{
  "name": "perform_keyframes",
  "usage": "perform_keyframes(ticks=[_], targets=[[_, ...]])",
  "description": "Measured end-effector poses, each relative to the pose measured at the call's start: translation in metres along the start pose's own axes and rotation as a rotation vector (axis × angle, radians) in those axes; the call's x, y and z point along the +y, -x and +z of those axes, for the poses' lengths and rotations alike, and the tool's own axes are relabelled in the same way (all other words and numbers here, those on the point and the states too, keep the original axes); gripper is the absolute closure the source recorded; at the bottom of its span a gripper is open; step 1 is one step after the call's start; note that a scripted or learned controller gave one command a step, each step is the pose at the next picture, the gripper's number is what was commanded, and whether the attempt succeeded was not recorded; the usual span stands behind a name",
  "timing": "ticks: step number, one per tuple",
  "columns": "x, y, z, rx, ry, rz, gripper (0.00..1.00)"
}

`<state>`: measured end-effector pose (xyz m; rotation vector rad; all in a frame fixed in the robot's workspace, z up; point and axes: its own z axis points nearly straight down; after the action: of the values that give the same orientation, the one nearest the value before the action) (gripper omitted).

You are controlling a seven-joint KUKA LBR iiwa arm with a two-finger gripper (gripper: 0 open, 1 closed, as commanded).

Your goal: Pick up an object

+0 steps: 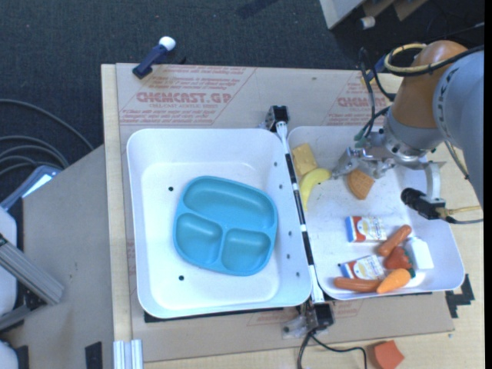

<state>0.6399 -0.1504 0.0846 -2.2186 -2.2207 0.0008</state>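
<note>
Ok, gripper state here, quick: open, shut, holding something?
Gripper: in the right bin, over a tan bread-like piece; open, shut or holding cannot be told.

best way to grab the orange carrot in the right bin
Grip the carrot across its narrow width near the middle, coming straight down from above. It lies flat and slanted by the bin's near wall, with toys on its left, so turn the fingers crosswise.
</note>
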Motion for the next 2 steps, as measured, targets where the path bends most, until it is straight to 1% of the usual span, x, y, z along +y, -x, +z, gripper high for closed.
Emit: perform_keyframes(ticks=[1,2], targets=[[0.001,0.0,-0.01,-0.001,0.001,-0.001,1.0],[-0.011,-0.067,-0.132,-0.001,0.003,0.0,1.0]])
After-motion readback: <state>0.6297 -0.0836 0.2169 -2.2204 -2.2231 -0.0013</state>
